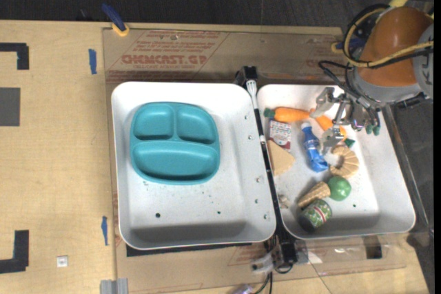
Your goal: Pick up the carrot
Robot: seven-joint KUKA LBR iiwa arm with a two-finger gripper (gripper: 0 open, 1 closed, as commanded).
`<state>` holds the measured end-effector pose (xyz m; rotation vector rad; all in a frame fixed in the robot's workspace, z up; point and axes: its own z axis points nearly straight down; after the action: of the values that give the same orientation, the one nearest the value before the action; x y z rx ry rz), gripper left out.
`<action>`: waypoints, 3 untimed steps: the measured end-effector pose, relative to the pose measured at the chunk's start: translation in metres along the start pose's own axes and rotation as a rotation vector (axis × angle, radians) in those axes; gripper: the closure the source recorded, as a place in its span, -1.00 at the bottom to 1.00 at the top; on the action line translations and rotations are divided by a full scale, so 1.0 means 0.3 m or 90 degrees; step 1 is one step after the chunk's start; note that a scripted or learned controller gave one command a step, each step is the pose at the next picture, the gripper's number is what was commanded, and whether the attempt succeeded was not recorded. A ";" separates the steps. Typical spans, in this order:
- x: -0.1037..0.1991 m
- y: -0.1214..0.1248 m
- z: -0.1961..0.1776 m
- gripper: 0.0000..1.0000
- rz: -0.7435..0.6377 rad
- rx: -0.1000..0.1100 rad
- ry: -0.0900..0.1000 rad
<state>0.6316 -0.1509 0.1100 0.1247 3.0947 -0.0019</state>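
1. Camera view: two white bins sit side by side on a bench. The left bin (138, 210) holds a teal divided plate (175, 142). The right bin (393, 206) holds a scatter of toy food.
2. The carrot (293, 114), orange with a green tip, lies flat near the far edge of the right bin, its thick end pointing toward the gripper.
3. Just on the near side of the carrot are a small printed packet (280, 132) and a blue bottle (313, 150). Farther off toward the near edge sit a green ball (338, 188) and a round green can (316, 214).
4. The gripper (339, 119) hangs at the carrot's thick end. Whether its fingers are open, or grip anything, cannot be told.
5. A good grasp would likely straddle the carrot's middle, across its width, clear of the packet.
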 end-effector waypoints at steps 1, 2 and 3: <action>0.031 -0.057 0.071 -1.00 0.065 0.002 0.020; 0.014 -0.053 0.021 1.00 0.064 0.003 0.010; 0.015 -0.052 0.024 -1.00 0.064 0.003 0.011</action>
<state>0.6260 -0.1662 0.1026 0.2811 3.1022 -0.0035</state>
